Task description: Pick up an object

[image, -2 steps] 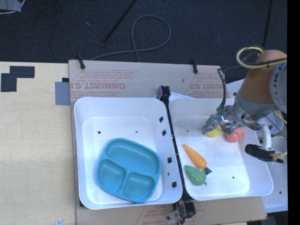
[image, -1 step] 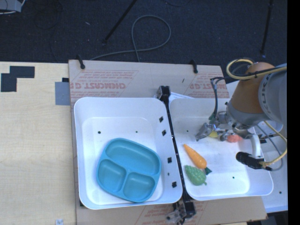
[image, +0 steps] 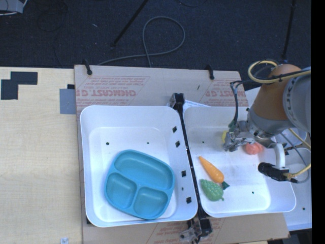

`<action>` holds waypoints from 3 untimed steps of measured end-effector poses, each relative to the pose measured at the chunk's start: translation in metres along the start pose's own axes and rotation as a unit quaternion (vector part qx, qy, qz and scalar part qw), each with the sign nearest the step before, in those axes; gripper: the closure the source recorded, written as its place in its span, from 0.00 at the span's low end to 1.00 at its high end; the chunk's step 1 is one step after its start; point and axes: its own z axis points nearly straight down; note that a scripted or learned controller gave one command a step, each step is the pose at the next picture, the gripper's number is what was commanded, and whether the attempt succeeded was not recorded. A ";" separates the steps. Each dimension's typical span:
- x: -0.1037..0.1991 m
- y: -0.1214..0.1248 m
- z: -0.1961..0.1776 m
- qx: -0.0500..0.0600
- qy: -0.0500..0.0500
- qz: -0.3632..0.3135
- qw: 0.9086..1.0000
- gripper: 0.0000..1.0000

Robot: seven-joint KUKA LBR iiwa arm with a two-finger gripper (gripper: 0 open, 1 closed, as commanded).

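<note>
One carrot (image: 211,170), one green toy (image: 212,190), one pink object (image: 253,148), one blue tray (image: 139,184)

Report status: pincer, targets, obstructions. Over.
Pincer low in right bin, beside pink object. Carrot and green toy lie loose nearby. Blue tray in left bin.

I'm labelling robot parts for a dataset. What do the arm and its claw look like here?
The arm is grey with a rounded orange band above the wrist. A yellow cable loop sits on top of it, and dark cables run down toward the small metallic grey claw. A black cylindrical part hangs below on a white bracket.
</note>
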 end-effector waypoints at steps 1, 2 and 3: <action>-0.001 0.004 -0.062 -0.003 -0.001 -0.002 1.000 1.00; -0.002 0.005 -0.104 -0.003 -0.001 -0.002 1.000 1.00; -0.002 0.005 -0.110 -0.002 -0.001 -0.002 1.000 1.00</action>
